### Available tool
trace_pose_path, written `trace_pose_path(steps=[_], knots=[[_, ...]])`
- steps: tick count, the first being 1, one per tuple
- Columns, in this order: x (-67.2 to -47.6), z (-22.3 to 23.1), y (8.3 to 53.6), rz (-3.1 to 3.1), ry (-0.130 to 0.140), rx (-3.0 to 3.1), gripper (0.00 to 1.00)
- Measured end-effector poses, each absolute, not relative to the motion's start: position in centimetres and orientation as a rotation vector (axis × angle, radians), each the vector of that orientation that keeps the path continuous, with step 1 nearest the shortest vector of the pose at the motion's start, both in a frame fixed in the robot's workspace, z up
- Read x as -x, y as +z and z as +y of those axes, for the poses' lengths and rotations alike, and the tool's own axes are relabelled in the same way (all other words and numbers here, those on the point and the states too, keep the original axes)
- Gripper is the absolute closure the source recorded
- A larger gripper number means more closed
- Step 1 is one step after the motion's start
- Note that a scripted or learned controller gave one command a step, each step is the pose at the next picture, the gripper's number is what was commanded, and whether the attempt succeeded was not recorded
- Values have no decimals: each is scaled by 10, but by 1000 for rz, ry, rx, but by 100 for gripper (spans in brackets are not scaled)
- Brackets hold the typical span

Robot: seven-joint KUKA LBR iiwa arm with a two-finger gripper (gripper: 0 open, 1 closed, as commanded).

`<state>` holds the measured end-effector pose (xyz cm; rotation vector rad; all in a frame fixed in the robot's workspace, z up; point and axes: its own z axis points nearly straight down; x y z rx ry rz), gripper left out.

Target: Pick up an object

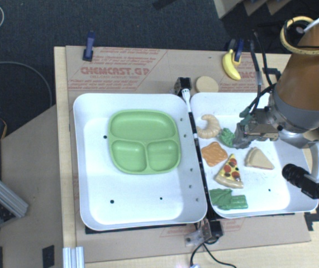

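Observation:
The right bin (pixel 293 202) holds several toy foods: a tan croissant (pixel 208 125), a small dark green piece (pixel 225 135), an orange slab (pixel 213 153), a pizza slice (pixel 229 173), a beige wedge (pixel 258 159) and a flat green piece (pixel 228 199). My gripper (pixel 242 139) is low over the middle of this bin, right beside the small dark green piece and just above the beige wedge. Nothing is visibly held in it.
The left bin (pixel 92 194) carries a light green divided plate (pixel 144 140). Behind the bins on the cardboard lie a yellow banana (pixel 231 66) and a round tan disc (pixel 206 84). A black clamp (pixel 182 86) sits between the bins at the back. The arm's body (pixel 307 88) covers the right bin's far right corner.

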<state>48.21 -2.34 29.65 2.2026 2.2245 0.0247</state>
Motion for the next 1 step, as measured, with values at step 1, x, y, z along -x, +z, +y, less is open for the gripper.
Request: trace_pose_path(steps=[1], knots=[[-478,21,215,2232,-8,-2222,100]])
